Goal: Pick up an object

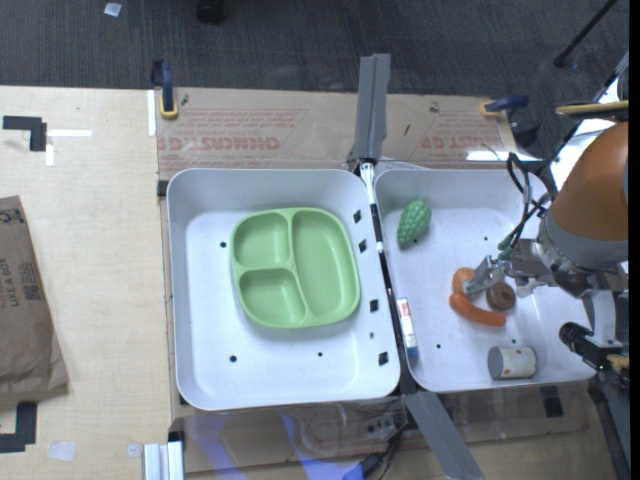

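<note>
Down at the front of the right bin [440, 368] sits a small grey-white can [512, 361] on its side, well clear of everything else. Just above it is an orange carrot-looking thing [474, 311], curved, with the gripper [492, 286] sitting right on top of its upper end. Can't tell whether the fingers are open or closed around it, too much metal clutter in the way. So whether it's got hold of anything is anyone's guess.

Further back in the same bin there's a bumpy green toy [413, 222], near the divider. Left bin [200, 348] has a light green three-compartment plate [296, 266] lying flat in the middle, tilted a bit.
</note>
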You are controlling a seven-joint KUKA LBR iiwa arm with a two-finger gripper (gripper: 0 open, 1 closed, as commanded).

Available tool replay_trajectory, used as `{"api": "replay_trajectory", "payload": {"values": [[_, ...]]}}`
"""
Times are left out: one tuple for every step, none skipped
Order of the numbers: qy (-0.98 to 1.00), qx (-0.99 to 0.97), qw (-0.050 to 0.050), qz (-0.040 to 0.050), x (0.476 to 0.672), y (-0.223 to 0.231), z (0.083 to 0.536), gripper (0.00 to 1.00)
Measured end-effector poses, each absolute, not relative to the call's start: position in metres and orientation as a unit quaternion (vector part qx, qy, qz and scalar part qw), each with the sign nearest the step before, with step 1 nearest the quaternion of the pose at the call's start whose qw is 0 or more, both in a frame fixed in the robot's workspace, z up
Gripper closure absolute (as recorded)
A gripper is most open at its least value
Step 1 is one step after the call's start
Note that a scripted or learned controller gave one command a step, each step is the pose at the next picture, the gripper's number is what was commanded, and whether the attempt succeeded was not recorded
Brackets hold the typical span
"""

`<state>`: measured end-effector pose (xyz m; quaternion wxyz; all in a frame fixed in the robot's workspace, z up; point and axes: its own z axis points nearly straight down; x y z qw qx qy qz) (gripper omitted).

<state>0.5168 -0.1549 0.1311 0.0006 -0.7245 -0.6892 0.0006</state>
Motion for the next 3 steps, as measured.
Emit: {"api": "replay_trajectory", "payload": {"values": [[-0.709,-0.705,-0.014,-0.0051,0.535,-0.146,0.103,0.00],[-0.704,-0.710,0.001,0.0008,0.488,-0.122,0.091,0.00],[-0.703,-0.711,0.001,0.0007,0.488,-0.123,0.100,1.00]]}}
